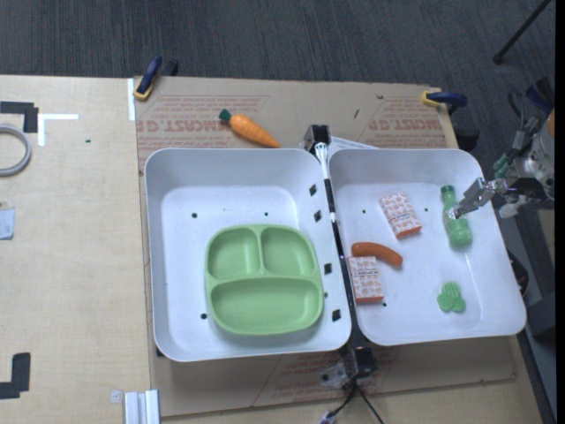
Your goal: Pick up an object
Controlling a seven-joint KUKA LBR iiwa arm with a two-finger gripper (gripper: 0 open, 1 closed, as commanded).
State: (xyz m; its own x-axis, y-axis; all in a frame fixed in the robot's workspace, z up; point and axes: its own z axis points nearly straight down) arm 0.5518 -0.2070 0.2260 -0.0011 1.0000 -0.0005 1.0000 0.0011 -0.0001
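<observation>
Poised at the right bin's (521,312) far right rim, gripper (468,200) low over the wall, angled in from the right as the arm's reach dictates. Whether apart or together: impossible to tell at this size and blur. Just beside the tip, perhaps touching, a green bottle (455,221) lying along the right side of that bin, likely the chosen thing, being nearest the approach; nothing seen between any fingers, so no hold claimed. Farther in, a patterned packet (400,215) and below it an orange sausage (377,253) resting against a second packet (365,280) by the dividing wall; a small green cluster (451,299) near the front corner. Beyond, in the left bin (168,263), a green divided plate (264,279), well apart from the action. Outside both bins, on the cardboard of the counter (62,254), a toy carrot (250,128), out of easy reach.
</observation>
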